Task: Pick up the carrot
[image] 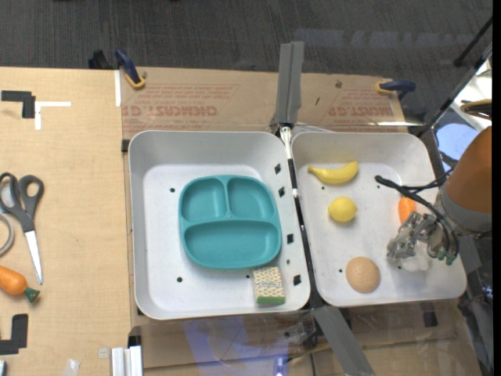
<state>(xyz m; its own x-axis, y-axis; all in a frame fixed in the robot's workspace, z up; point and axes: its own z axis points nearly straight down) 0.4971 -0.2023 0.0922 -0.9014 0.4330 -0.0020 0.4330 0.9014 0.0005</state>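
An orange carrot (405, 208) lies near the right wall of the right bin (376, 292), and part of it is hidden by the arm's cables. My gripper (409, 245) is low in that bin, just in front of the carrot and slightly right of a round tan ball (362, 274). I see nothing held in the gripper. A second small orange carrot-like piece with a green end (12, 281) rests on the wooden bench far to the left, outside both bins.
The right bin also holds a banana (335, 173) and a lemon (342, 209). In the left bin (149, 233) sit a teal divided plate (229, 222) and a yellow-green sponge (269, 286). Scissors (23, 218) lie on the bench at the left.
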